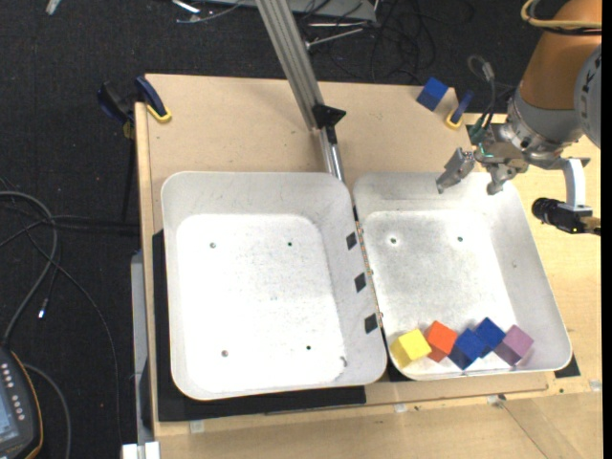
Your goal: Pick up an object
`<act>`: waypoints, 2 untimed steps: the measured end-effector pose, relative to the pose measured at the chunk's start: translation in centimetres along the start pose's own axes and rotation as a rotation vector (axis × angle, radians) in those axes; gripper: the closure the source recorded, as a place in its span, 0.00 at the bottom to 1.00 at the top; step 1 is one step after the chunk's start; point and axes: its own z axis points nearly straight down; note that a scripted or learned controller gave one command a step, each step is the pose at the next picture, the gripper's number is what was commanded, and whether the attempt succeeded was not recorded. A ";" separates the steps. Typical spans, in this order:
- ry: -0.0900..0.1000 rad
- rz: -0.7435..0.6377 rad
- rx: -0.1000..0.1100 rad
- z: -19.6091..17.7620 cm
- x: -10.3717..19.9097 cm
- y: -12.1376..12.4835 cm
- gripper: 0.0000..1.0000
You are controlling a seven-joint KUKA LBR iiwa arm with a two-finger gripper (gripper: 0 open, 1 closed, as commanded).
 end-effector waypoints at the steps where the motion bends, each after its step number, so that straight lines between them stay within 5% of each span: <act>1: 0.003 0.006 0.008 2.6 2.5 -8.5 0.00; 2: 0.005 0.000 0.011 11.0 7.1 -12.0 0.00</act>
